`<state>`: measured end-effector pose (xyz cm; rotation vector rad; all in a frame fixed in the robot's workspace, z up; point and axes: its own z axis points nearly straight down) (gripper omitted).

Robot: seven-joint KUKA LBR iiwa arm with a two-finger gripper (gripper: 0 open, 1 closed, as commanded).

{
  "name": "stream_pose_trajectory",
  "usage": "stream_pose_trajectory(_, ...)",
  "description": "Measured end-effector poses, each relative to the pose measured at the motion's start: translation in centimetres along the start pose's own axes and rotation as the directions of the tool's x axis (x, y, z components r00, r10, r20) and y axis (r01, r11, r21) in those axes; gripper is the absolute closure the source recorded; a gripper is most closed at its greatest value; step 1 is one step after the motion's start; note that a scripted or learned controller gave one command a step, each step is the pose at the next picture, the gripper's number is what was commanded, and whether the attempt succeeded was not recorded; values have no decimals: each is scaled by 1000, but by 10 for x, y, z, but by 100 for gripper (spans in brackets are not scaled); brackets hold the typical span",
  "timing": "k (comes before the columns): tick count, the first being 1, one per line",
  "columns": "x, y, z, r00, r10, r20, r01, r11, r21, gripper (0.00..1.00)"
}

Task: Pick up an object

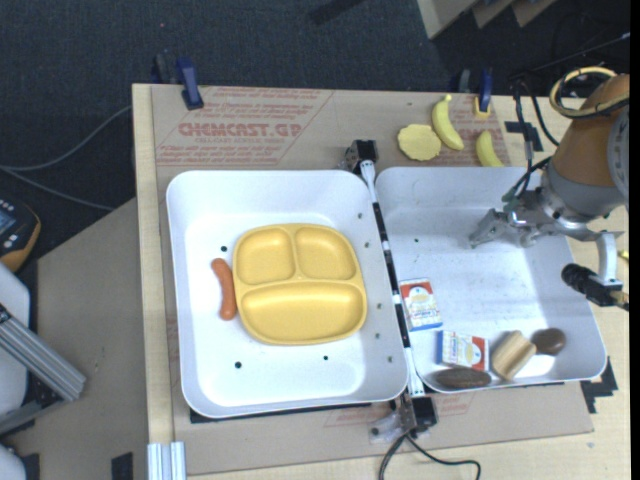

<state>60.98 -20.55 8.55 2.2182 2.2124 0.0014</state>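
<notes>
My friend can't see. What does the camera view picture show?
A robot arm's end effector hovers over the right bin, which has small boxes and toy bread near its front. The left bin holds a yellow divided plate and a toy sausage.

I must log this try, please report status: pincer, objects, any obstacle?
Pincer low over right bin, upper part, nothing between fingers. Cartons, bread at bin's near end, untouched. No obstacle near pincer.
</notes>
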Motion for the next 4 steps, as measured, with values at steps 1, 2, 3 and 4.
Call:
stream_pose_trajectory(1, 20, -133, 1, 1000, 3, -11, -3, 1000, 19, 0)
stream_pose_trajectory(2, 82, -58, 0, 1000, -11, -6, 11, 1000, 0, 0)
stream_pose_trajectory(3, 102, -2, 0, 1000, -7, -5, 7, 1000, 2, 0)
stream_pose_trajectory(4, 107, 59, 0, 1000, -6, -4, 6, 1000, 0, 0)
